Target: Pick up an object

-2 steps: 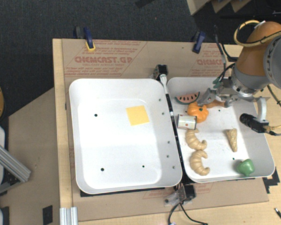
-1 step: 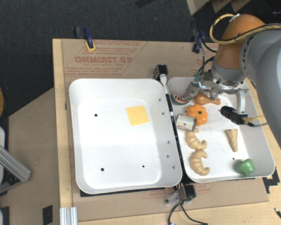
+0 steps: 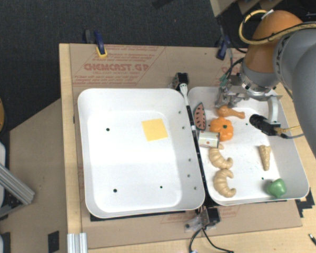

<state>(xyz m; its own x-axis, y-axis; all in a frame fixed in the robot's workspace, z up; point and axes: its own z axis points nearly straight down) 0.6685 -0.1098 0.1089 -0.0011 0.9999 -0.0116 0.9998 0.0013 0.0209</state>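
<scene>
Two white bins: the left bin [image 3: 95,141] holds one yellow square [image 3: 155,129]. The right bin [image 3: 289,157] holds two croissants [image 3: 223,170], one drumstick [image 3: 230,111], one pumpkin [image 3: 222,128], one cone [image 3: 265,157], one green ball [image 3: 276,187] and one watermelon slice [image 3: 200,116]. The gripper [image 3: 229,98] sits just above the drumstick at the bin's far end; grip state cannot be determined.

Brown bench board [image 3: 121,62] with red lettering, two white bins [image 3: 95,157] [image 3: 292,167] side by side
</scene>
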